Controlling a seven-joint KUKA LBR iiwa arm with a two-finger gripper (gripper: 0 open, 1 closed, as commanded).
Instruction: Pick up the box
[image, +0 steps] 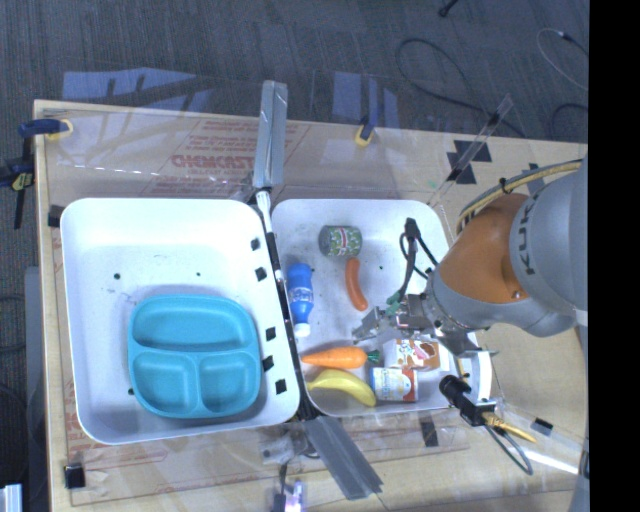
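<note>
Two white bins sit side by side. Nearest in the right bin (425, 215), a banana (342, 388) and a carrot (335, 357) lie along the front wall, with the box (408, 368) just beside them on its side, its red and white label too blurred to read. The gripper (392, 322) hangs just behind the box, close above it, probably lined up for a grab; whether the claw is wide or narrow I cannot tell. Further back lie a blue and white bottle (299, 292), a small sausage (355, 284) and a green can (340, 240). A blue tray (192, 356) rests in the left bin (150, 225). Red reversed lettering shows on the bench sheet (215, 158) beyond, illegible
</note>
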